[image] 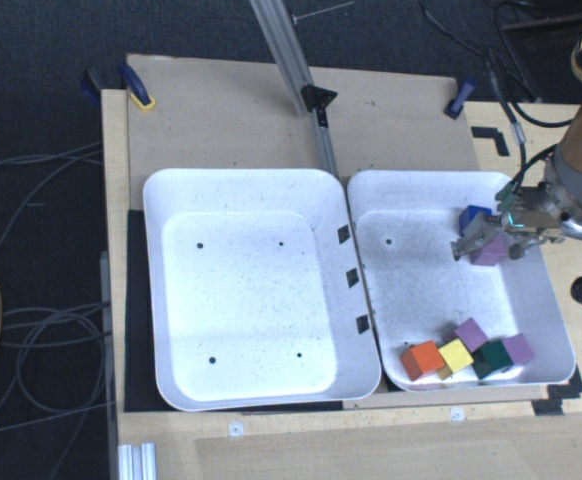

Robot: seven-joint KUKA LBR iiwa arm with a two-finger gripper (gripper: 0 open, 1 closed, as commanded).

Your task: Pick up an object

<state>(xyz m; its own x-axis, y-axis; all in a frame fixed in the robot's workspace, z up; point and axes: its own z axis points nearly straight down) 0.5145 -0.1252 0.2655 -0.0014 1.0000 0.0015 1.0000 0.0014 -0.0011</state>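
One purple block (490,253) sits between the claw's (488,245) fingers.

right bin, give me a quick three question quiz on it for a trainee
1. True or false: the orange block lies in the left bin.
2. Which block sits between the orange block and the green block? A) yellow B) red C) white
3. Fill in: the gripper is over the ___ bin, beside a blue block.

Key: 1 false, it lies in the right bin; 2 A, the yellow block; 3 right.
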